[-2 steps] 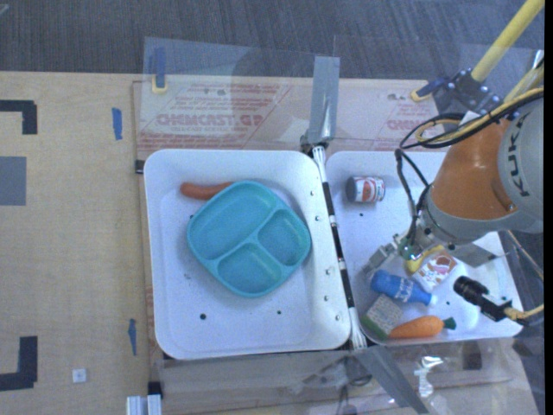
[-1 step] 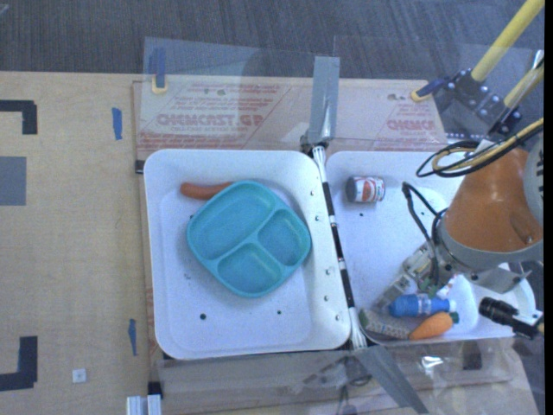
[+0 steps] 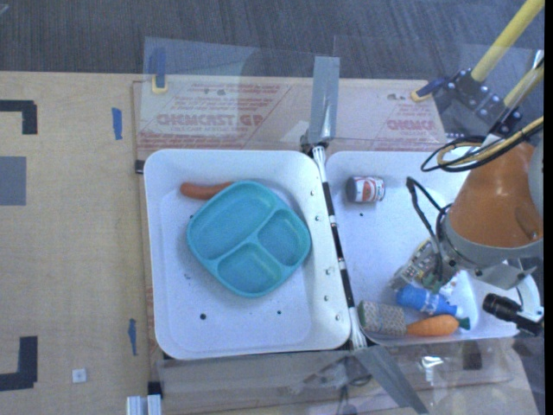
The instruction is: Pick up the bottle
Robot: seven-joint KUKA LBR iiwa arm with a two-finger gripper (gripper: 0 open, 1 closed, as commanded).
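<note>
From the camera view, the small blue plastic bottle [image 3: 421,298] lies on its side in the right white bin [image 3: 380,240], near its front edge, just above an orange toy carrot [image 3: 432,325]. The bottle is bright blue, with a paler end toward the right. The gripper [image 3: 436,271] hangs just over it; whether it is released or clenched, I cannot tell. In the left white bin [image 3: 173,318] lies a teal divided plate [image 3: 249,238].

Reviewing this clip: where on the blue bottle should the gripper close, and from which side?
Probably across the blue bottle's round body, coming straight down from above. It lies on its side in the right bin, with the carrot tight beside it, so the fingers should straddle its width near mid-length.
</note>
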